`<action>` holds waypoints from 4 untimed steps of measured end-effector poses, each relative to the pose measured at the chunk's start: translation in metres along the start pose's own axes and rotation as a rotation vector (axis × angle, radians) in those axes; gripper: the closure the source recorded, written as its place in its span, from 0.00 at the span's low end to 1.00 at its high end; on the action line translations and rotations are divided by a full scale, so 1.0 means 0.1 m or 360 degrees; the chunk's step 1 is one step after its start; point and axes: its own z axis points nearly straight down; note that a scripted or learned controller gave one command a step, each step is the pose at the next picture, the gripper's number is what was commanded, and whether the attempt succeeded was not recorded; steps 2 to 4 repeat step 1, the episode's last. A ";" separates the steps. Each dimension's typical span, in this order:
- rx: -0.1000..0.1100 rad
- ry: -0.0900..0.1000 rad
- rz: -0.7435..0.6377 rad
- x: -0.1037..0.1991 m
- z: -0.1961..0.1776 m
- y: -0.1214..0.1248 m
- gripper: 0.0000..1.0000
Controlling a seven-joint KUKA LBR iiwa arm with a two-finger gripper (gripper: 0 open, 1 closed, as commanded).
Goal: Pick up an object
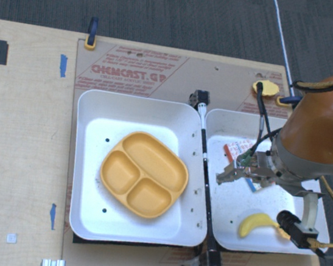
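One banana (256,224) sat near gripper (228,174); finger state unclear; your slanted approach risked missing small packet (236,151).

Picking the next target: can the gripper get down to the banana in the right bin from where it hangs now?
Probably yes. The banana lies alone on the floor of the right bin, nothing on top of it. The gripper hangs in the same bin, just up-left of it. The near wall is close, which may cramp the approach.

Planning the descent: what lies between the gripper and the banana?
Bare white bin floor separates the gripper from the banana, seen in the camera view.
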 end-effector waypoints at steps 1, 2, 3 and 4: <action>-0.0006 -0.0002 -0.0003 0.00 -0.10 0.02 1.00; -0.0006 -0.0002 -0.0003 0.00 -0.10 0.02 1.00; -0.0006 -0.0002 -0.0003 0.00 -0.10 0.02 1.00; -0.0006 -0.0002 -0.0003 0.00 -0.10 0.02 1.00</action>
